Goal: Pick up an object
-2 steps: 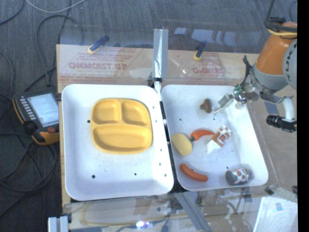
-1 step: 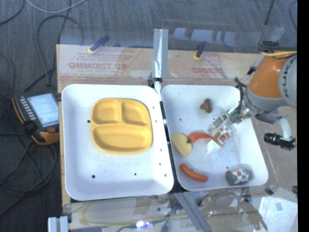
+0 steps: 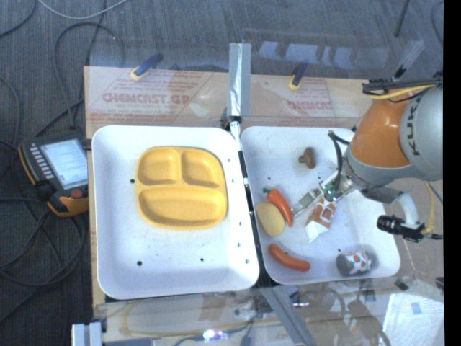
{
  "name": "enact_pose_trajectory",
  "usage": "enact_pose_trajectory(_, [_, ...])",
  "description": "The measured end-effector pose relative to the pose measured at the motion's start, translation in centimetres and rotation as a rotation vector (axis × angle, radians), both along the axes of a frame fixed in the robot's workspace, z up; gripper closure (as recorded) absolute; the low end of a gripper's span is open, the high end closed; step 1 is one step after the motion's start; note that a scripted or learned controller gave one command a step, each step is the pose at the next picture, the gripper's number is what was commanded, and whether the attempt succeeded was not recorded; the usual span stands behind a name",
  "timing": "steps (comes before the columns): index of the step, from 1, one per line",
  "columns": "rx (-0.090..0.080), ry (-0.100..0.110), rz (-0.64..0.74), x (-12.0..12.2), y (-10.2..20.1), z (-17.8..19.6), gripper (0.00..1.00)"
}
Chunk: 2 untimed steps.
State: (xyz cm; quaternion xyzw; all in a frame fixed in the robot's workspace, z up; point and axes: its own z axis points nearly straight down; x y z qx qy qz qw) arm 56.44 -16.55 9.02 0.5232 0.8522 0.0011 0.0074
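Observation:
My gripper (image 3: 308,201) hangs low over the middle of the right bin (image 3: 374,146), reaching in from the right under the orange-banded wrist. Its tip lies just right of a red-orange pepper (image 3: 280,206), which leans against a yellow potato-like piece (image 3: 270,220). A white and orange carton (image 3: 321,218) lies directly below the gripper's tip, touching or nearly touching it. A red sausage (image 3: 289,258) rests near the bin's front. A small can (image 3: 354,262) lies at the front right, and a small brown piece (image 3: 307,157) sits toward the back.
The left bin (image 3: 108,265) holds a yellow divided tray (image 3: 181,187). A metal post (image 3: 238,85) stands at the back between the bins. A handheld pendant (image 3: 56,168) lies left of the bench. A black cylinder (image 3: 395,225) juts from the arm over the right bin.

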Motion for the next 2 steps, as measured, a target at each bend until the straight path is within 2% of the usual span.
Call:
enact_pose_trajectory(1, [0.001, -0.006, -0.003, 0.26, 0.04, 0.93, 1.00])
enact_pose_trajectory(2, [0.001, -0.006, -0.003, 0.25, 0.03, 0.92, 0.00])
